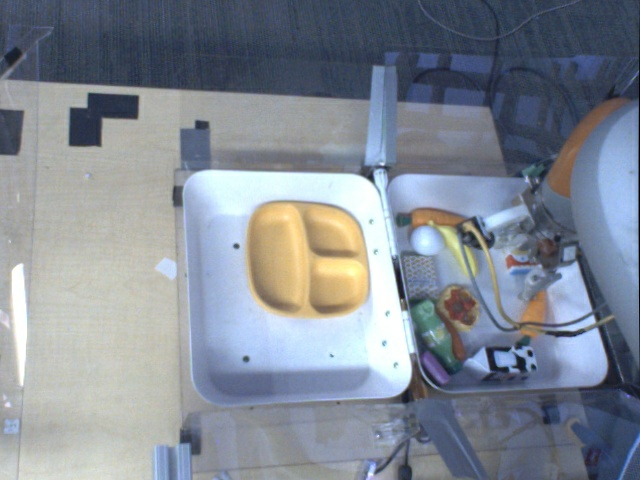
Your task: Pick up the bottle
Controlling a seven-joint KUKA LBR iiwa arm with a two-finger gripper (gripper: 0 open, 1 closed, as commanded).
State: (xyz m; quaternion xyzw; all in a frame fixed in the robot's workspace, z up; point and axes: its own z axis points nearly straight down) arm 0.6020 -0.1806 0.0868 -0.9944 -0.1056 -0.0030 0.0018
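Low from the right, the arm (605,158) sets its end effector (540,253), grip unclear, in the right bin (590,368).

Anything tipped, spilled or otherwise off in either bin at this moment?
No spill or damage shows. The right bin is crowded: small items lie jumbled against its left wall, including a white egg-like ball and a pizza-slice toy. A yellow cable trails across them. The left bin holds a yellow divided tray lying flat.

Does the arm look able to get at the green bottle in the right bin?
Probably yes, though tightly: the green bottle lies uncovered from above, but the pizza slice crowds one side and the bin wall the other. The gripper hangs nearby.
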